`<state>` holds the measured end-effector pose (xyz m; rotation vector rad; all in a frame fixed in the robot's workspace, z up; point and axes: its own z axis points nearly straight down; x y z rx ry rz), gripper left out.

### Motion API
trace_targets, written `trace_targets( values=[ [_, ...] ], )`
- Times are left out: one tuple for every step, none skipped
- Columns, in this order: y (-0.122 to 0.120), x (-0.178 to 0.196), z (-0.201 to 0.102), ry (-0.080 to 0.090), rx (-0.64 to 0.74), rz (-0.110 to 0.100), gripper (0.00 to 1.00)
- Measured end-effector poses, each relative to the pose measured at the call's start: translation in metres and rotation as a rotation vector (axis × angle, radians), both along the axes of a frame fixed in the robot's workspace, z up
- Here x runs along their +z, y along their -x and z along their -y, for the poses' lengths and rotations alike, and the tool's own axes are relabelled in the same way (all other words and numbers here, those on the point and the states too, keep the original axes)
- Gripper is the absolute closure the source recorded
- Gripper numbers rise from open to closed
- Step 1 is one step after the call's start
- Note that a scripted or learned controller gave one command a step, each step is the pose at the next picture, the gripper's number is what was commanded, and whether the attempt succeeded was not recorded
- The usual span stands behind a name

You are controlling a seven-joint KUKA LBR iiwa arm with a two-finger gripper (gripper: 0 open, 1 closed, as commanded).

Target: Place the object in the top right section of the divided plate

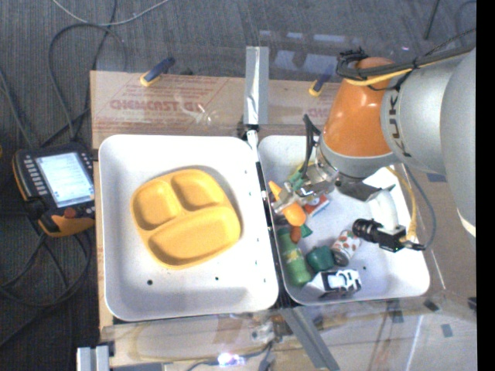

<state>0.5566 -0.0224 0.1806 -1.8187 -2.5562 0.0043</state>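
arm low over the right bin, yellow plate waiting in the left bin

smooth glossy three-section plate, rounded corners. gripper sits among small toys; an orange carrot-like piece lies just under it. i cannot tell how the gripper is set.
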Motion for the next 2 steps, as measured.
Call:
trace_targets(
  values=[
    [-0.038,0.0,-0.072,0.001,-0.077,-0.001,1.0],
    [-0.057,0.002,-0.122,0.005,0.033,0.0,1.0]
  ],
)
